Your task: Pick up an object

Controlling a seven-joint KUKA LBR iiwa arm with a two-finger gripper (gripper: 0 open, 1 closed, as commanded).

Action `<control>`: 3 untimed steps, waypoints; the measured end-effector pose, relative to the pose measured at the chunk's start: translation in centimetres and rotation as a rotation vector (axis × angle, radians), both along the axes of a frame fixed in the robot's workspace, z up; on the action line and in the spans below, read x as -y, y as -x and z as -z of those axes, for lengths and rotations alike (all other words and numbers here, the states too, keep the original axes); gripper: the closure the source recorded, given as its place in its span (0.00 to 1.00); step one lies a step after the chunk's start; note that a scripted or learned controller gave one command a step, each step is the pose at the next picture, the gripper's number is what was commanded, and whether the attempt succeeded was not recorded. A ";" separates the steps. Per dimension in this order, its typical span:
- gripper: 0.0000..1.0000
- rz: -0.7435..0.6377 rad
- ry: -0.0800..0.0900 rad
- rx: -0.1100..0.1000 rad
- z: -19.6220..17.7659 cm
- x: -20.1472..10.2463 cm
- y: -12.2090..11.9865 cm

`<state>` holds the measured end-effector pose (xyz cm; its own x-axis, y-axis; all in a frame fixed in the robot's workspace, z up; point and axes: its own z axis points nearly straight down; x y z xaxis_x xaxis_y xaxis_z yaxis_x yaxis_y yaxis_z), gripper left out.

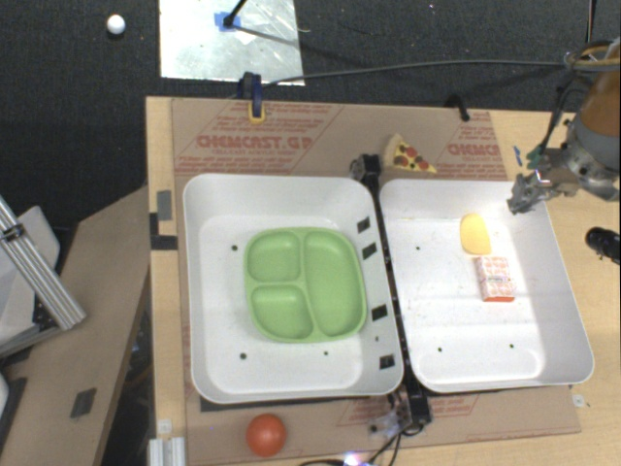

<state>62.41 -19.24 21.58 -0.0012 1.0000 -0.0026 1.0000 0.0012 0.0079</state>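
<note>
the bench [320,134] fills the scene, a brown board with red lettering, and on it sit the two shallow white bins side by side. the left bin [209,260] holds a green divided tray [306,282] with three compartments, all of them bare. the right bin [543,357] holds the likely targets: a yellow rounded object [474,232] toward the far side, and just near of it a small white and red box [495,279] lying flat – the two sit close but look just apart.

the arm [594,129] reaches in from the right, and the gripper [524,196] hangs over the far right corner of the right bin, to the right of the yellow object and a little beyond it. it carries nothing; how far it is open i cannot tell, it is too small and dark against the bin's rim.

so the step in hand looks like the approach. to do it well, i'd say slide left until centred over one object, then come straight down – the box offers flat sides for a firm pinch, while the yellow one looks rounded and could squirt out.

off the bins: a pizza-slice toy [408,154] on the board at the far side between them, an orange ball [265,434] at the near edge, and a blue clamp [252,93] at the far edge.
</note>
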 end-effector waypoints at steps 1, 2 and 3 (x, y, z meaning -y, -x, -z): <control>1.00 -0.004 0.000 -0.001 -4.0 0.0 -0.2; 1.00 -0.008 -0.004 -0.005 -4.7 -5.7 0.4; 1.00 -0.008 -0.005 -0.007 -4.0 -10.9 2.2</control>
<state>60.17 -8.33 25.57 -0.0091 1.0000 0.0022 1.0000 0.0091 0.0008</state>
